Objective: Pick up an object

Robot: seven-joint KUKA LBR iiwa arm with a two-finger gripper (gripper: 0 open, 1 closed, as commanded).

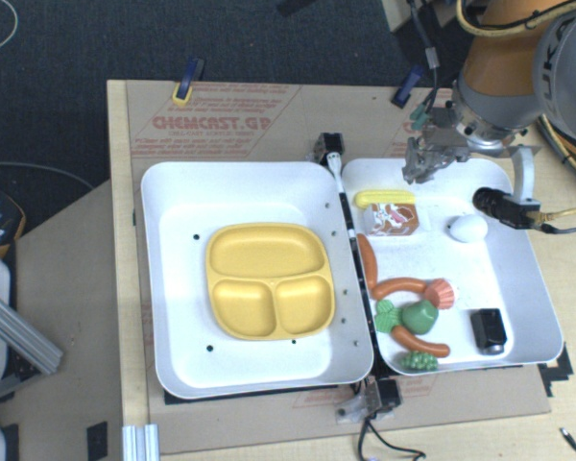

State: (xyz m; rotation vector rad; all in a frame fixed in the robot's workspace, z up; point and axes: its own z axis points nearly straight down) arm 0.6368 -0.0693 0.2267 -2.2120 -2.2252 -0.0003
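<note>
The end effector hangs over the far end of the right bin, just above the bin floor, with the grey arm and its orange band rising behind it toward the upper right. Its fingers point down and stand close together, with nothing between them. Just in front of it lies a yellow banana-shaped toy, and touching that on the near side is a small clear packet with reddish-brown contents. To the right of these sits a white egg-shaped object, beside a black fitting on the bin's far right rim. Nearer the camera lies a cluster of toy food: a sausage along the left wall, a second sausage lying crosswise, a green vegetable piece, a carrot and a small green sprig at the near edge. A black rectangular block rests apart at the near right. The left bin holds a yellow divided tray with three compartments. Both bins stand on the cardboard-covered counter
</note>
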